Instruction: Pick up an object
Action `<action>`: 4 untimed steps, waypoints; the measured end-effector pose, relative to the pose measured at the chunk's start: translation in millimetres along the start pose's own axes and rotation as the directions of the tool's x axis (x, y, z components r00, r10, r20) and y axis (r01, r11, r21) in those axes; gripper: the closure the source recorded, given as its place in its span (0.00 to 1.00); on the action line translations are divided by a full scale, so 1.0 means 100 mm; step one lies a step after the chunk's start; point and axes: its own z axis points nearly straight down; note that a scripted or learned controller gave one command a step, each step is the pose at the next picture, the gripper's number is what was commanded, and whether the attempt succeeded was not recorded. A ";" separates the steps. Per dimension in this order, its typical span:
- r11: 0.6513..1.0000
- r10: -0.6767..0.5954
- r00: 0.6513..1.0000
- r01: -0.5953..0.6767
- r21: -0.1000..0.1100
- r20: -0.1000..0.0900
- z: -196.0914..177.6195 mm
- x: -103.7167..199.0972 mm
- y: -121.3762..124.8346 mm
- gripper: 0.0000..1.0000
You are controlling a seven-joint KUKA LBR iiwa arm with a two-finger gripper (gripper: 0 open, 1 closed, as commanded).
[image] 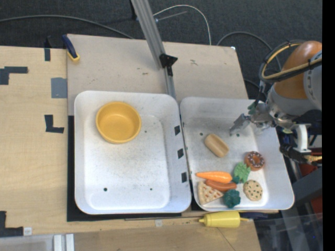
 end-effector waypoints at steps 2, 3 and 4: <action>1.000 -0.003 1.000 0.003 -0.005 0.001 0.41 0.01 0.00 1.00; 1.000 -0.001 1.000 0.001 -0.012 0.001 -0.22 0.03 0.05 1.00; 1.000 -0.001 1.000 0.001 -0.010 0.001 -0.65 0.04 0.09 1.00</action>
